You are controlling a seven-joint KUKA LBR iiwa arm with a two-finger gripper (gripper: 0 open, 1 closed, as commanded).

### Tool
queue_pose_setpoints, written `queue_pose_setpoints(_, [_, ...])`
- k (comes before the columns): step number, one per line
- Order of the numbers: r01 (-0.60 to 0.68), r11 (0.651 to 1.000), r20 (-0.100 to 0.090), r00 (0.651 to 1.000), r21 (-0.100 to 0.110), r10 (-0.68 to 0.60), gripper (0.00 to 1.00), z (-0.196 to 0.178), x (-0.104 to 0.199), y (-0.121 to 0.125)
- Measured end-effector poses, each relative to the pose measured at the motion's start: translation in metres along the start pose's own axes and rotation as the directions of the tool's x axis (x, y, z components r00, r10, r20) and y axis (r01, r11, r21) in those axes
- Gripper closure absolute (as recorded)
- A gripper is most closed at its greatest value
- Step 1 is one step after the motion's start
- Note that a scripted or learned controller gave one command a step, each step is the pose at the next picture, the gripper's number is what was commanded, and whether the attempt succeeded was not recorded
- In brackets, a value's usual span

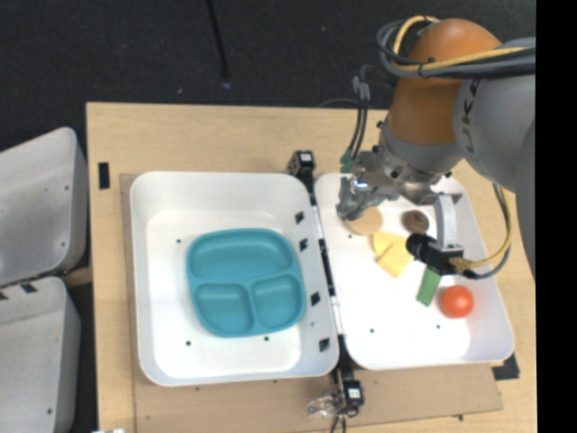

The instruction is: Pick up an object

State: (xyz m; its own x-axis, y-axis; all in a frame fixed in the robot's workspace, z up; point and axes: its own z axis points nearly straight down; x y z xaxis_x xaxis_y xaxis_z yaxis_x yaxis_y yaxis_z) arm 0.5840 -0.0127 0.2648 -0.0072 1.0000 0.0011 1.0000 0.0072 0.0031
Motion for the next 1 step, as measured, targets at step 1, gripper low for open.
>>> queue_pose_setpoints(1, [0.0,1.0,0.001,1.0,0.001,0.0,1.0,0.0052,0.0591,0.0191])
